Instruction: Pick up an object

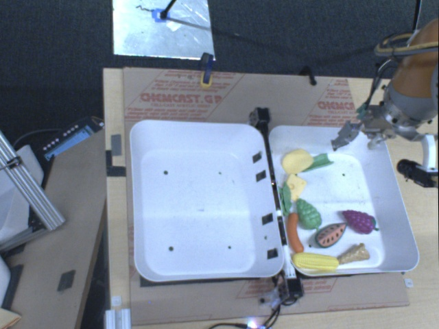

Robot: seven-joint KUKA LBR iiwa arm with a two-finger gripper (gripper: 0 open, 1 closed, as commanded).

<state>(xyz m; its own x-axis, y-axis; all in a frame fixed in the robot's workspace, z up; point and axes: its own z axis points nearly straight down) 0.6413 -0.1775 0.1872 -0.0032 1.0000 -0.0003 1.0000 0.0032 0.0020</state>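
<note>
Several toy foods lie in the right bin (384,184): a yellow lemon (297,160) with a green leaf (319,161), a yellow wedge (296,184), a green vegetable (309,214), an orange carrot (295,232), purple grapes (359,220), a reddish slice (331,234), a corn cob (315,260) and a tan drumstick (354,254). My gripper (358,138) hangs over the bin's far right corner, open, with nothing between its fingers. It is up and to the right of the lemon, apart from every object.
The left bin (199,197) sits beside the right one, joined along a black clipped seam (271,184). Both rest on a cardboard sheet (178,91). A shiny plate (163,19) lies beyond the bench, and metal rails (24,184) stand at the left.
</note>
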